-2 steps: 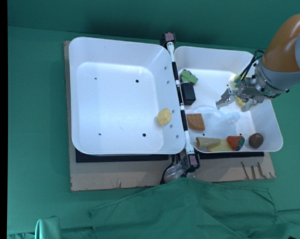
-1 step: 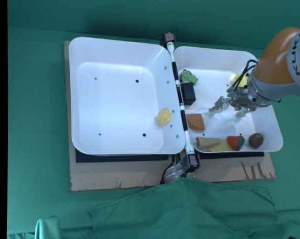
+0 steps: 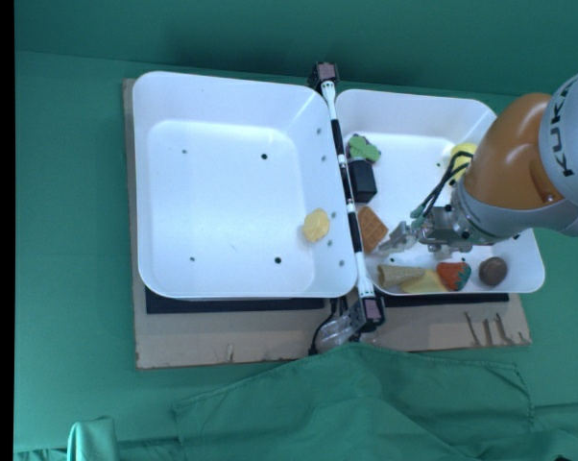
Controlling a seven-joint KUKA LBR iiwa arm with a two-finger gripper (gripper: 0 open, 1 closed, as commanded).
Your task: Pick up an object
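The gripper (image 3: 397, 240) hung with fingers spread wide and nothing between them, low in the right bin (image 3: 419, 142), just beside an orange wedge (image 3: 372, 228). Two white bins sat on cardboard (image 3: 222, 349) over green cloth (image 3: 68, 209). One yellow piece (image 3: 316, 225) lay in the left bin (image 3: 222, 104).

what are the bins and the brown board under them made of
The bins look like thin moulded plastic: smooth glossy white, rounded corners, soft highlights along the rims. The board looks like corrugated cardboard: matte tan, with a ragged, torn front edge. The cloth beneath is green fabric, creased at the front.
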